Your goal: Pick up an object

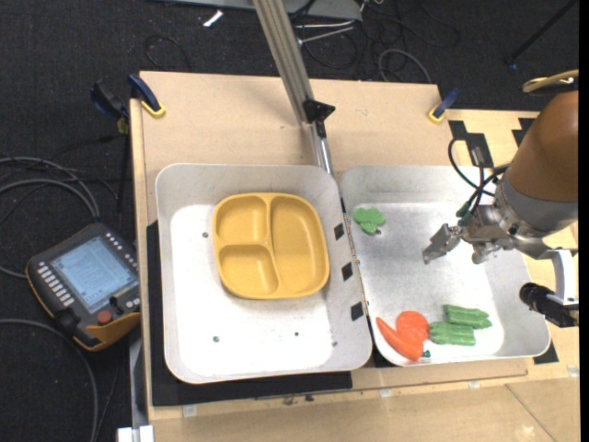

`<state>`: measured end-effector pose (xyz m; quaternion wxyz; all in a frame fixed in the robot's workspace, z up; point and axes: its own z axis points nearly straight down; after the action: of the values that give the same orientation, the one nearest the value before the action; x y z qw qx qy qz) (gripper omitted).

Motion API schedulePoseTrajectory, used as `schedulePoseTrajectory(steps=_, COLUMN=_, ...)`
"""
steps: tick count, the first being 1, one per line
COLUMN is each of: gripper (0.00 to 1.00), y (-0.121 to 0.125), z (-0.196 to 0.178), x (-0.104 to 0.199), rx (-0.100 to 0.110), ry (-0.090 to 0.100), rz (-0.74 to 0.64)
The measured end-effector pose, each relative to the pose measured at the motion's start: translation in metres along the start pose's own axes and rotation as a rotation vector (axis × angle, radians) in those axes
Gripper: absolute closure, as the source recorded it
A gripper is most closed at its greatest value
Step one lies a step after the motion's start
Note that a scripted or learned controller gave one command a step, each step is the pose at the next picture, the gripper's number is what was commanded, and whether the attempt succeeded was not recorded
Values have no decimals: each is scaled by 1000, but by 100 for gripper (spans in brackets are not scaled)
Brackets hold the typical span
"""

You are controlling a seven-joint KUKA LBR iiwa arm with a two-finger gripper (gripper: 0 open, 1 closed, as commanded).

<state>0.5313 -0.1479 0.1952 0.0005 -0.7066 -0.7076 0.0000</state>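
Note:
My gripper (462,246) hangs open above the middle of the right bin (405,274), with nothing between its fingers. A small green leafy toy (369,219) lies to its left near the bin's upper left corner. Along the bin's front edge lie a red tomato (411,325) on an orange carrot (396,339), and beside them two green pea pods (460,325). All these objects rest on the bin floor, apart from the gripper.
The left bin (184,284) bears a yellow plate (272,245) with three compartments. A metal pole (287,49) slants across the back of the bench. A teach pendant (83,284) sits on the floor to the left.

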Motion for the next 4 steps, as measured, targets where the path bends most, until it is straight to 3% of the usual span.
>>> schedulePoseTrajectory(steps=1, gripper=0, y=0, z=0, x=0, rx=-1, ry=0, rz=1)
schedulePoseTrajectory(steps=3, gripper=0, y=0, z=98, x=7, rx=5, ry=1, rz=2)
schedulePoseTrajectory(steps=4, gripper=100, y=2, z=85, x=6, rx=-1, ry=0, rz=2)
